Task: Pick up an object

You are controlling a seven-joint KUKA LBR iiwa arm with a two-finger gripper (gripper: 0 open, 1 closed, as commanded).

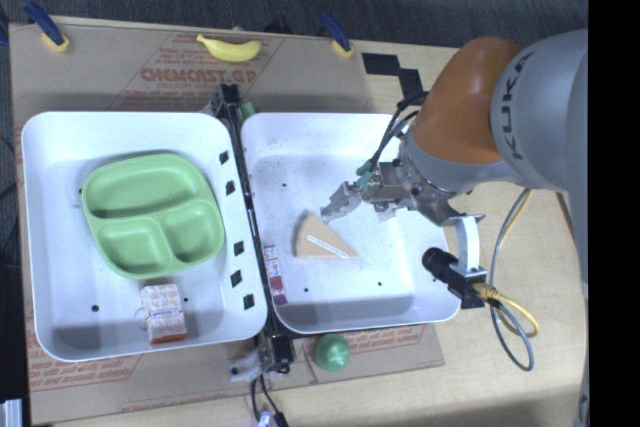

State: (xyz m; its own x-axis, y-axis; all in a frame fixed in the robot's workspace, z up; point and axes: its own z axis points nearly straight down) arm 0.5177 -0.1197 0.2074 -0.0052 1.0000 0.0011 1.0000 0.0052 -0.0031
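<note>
Overhead slanted view of 2 white bins on a cardboard-covered bench. The arm (500, 115) reaches in from the right over the right bin (270, 145). The gripper (338, 203) hangs low in that bin, its 2 fingers (332, 205) set narrowly apart with nothing between them. The likeliest target, a tan wedge-shaped object (322, 240), lies flat on the bin floor just below and left of the fingertips; whether a fingertip touches its upper edge cannot be told.

Step in hand, as judged: the approach before the grasp, with the pick not yet made. The next move appears to call for bringing the fingers down astride the wedge, probably across its narrower part, then closing and lifting. The flat, low profile of the wedge could let the fingers slide over it.

The left bin (40, 215) bears a green compartment tray (150, 215) and a small carton (163, 310). Outside the bins, a yellow banana (230, 46) lies at the far edge of the cardboard and a green ball (332, 351) rests at the near edge.
</note>
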